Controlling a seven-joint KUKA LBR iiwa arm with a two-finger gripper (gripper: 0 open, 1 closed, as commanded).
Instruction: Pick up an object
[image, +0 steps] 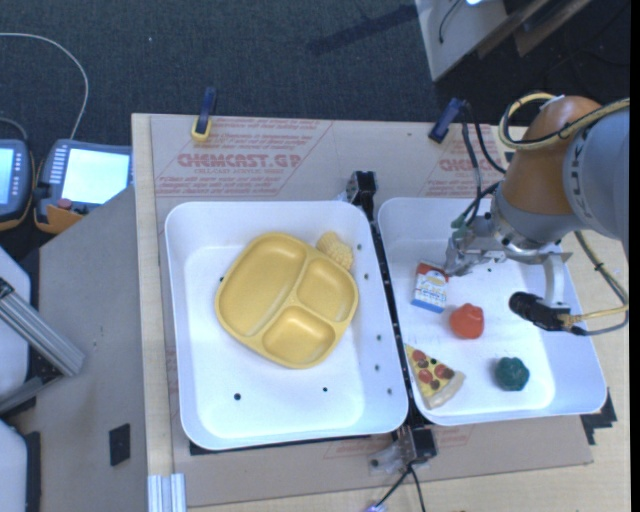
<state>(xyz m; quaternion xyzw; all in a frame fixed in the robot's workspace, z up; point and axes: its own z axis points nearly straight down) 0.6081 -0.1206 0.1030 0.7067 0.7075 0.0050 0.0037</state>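
1. The table (150, 300) carries two white bins side by side: a left bin (190, 390) and a right bin (575, 395).
2. The arm (560, 170) reaches over the upper part of the right bin. The end effector (462, 255) sits just above and right of a small carton (432, 290). Whether it is wide or narrow cannot be told, and nothing is seen held in it.
3. The right bin holds four things: the small carton near its left wall, a red ball (466, 321) just beside the carton, a green lump (512, 373) toward the lower right, and a toy pizza slice (436, 377) at the lower left corner.
4. The left bin holds a yellow divided plate (288, 300), with a piece of toy corn (337, 250) touching its upper right edge.
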